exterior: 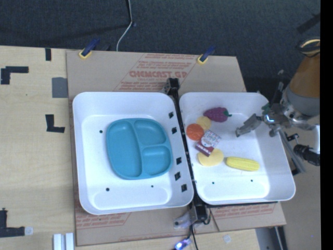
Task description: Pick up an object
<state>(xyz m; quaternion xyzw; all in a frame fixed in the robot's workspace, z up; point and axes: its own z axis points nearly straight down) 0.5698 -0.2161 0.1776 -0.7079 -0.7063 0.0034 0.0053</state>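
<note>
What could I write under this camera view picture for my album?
Grey robot arm's gripper hovers over the right white bin of toy food, beside a blue divided plate in the left white bin.

arm (307,82): cut off at right edge | tool (248,125): blurred

Blue divided plate (139,148); white bins (86,119); purple eggplant (216,114); orange ball (194,132); yellow corn (242,163).

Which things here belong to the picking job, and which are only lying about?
For the job: claw; purple eggplant toy; orange ball; small red and white packet; yellow corn toy; pale yellow piece; right bin.

Lying about: blue divided plate; left bin; cardboard sheet; two blue clips.
</note>
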